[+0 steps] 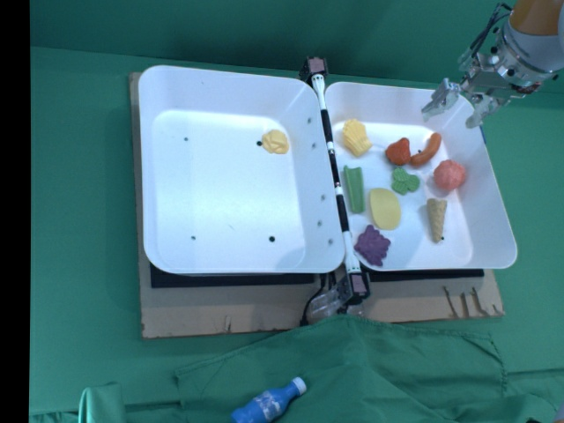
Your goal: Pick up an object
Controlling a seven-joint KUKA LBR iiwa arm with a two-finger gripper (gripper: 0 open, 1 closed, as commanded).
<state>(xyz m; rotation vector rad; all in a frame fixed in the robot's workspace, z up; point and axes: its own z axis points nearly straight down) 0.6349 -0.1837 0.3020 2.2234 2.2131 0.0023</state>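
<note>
Hovering over right bin [493, 227] far corner, pincer [460, 104] spread open, empty; nearest sausage [426, 150] lies below-left, long axis diagonal.

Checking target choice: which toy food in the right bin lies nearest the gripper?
The orange sausage-shaped piece, just below the gripper; the others lie farther away.

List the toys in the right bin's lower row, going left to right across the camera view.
Purple grape-bunch toy → pale yellow oval toy → tan ice-cream cone toy.
</note>
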